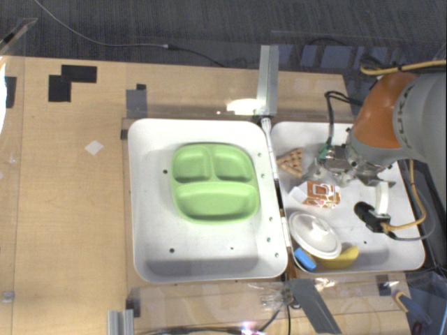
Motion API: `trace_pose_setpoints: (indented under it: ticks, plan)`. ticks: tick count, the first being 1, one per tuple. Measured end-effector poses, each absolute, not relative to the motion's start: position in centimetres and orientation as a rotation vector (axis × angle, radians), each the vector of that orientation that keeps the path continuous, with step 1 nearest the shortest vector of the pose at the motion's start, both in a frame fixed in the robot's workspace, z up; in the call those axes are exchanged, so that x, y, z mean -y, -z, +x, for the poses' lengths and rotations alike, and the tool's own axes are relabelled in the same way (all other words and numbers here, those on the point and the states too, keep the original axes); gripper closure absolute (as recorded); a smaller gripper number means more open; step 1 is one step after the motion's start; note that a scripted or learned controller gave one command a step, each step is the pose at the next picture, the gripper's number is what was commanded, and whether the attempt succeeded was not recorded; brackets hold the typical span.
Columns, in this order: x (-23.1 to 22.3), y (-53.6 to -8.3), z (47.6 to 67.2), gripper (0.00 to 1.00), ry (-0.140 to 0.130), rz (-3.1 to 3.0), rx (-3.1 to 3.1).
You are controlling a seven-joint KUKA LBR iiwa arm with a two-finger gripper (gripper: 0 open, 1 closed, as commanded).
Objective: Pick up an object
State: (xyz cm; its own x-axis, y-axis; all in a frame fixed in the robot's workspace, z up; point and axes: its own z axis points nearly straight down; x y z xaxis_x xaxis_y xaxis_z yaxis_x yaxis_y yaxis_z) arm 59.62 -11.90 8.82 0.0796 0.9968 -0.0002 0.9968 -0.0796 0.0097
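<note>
My gripper (334,165) hangs low over the middle of the right bin (405,257), below the grey arm with its orange band (380,114). Just under and in front of it lies a flat orange-and-white packet (323,195). To its left, near the bin's dividing wall, a brown waffle-like piece (290,161) rests on the floor. A white bowl (316,234) sits at the bin's front. A yellow banana (341,257) and a small blue object (303,259) lie against it. I see nothing lifted off the bin floor.
The left bin (150,187) holds a green divided plate (213,182) in its middle. A metal post (268,82) stands at the back between the two bins. Wooden bench surface (63,187) extends to the left.
</note>
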Motion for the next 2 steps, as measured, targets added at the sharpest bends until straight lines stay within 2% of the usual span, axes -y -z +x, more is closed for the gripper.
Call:
trace_pose_setpoints:
  ticks: [1,2]
  plan:
    - [10.3,-8.8,65.3,0.0,0.032,2.261,-2.207]
    - [13.4,-13.0,67.1,0.0,-0.005,1.771,-2.585]
